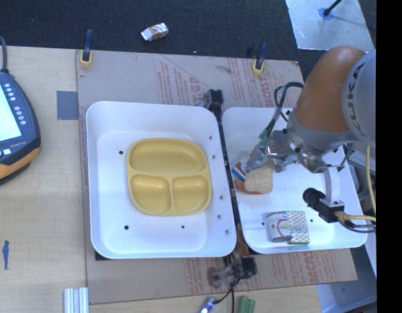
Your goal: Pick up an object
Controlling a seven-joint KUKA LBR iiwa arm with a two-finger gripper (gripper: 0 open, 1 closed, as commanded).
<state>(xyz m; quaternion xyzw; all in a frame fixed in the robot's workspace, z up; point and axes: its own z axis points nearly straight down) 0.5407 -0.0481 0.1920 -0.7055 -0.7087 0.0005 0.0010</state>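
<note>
The gripper [261,160] hangs over a tan sponge [258,182]; its grip I cannot tell. The sponge looks soft and light; pinch its middle.

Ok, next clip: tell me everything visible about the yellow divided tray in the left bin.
The yellow tray looks like matte plastic, a rounded rectangle with softly curved corners. Raised ridges split it into three compartments: one long section across the far side and two smaller ones side by side nearer the camera. All three hold nothing. It lies flat and upright, roughly centred on the floor of the left white bin, clear of the bin's walls, with nothing else touching it.
</note>
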